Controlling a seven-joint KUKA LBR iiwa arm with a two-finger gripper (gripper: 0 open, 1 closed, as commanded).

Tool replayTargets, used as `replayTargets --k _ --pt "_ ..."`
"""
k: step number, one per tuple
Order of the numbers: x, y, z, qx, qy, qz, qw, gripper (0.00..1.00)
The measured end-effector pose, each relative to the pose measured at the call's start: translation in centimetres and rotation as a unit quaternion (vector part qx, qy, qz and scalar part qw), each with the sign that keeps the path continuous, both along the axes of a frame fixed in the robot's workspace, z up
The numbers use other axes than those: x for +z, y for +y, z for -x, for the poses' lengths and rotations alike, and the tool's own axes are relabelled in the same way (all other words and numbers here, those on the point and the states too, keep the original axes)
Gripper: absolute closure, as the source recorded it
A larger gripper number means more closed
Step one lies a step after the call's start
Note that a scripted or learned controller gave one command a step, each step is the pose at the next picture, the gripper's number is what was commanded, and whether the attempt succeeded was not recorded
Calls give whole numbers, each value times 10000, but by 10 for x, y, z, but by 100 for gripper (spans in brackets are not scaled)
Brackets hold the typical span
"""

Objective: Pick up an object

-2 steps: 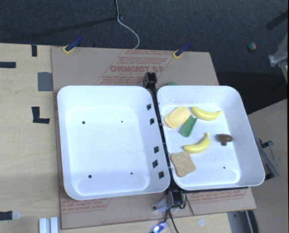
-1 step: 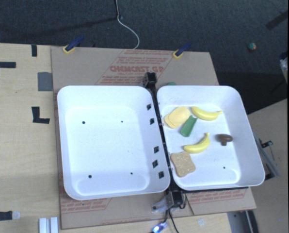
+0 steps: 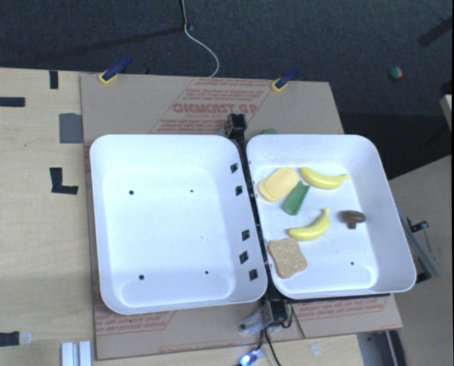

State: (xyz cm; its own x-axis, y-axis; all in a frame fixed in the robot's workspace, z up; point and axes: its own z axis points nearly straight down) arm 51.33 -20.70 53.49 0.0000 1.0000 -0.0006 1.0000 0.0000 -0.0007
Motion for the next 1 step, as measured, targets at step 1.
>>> replayTargets --k 1 --pt "0 -17 22 -5 -1 1 10000 100"
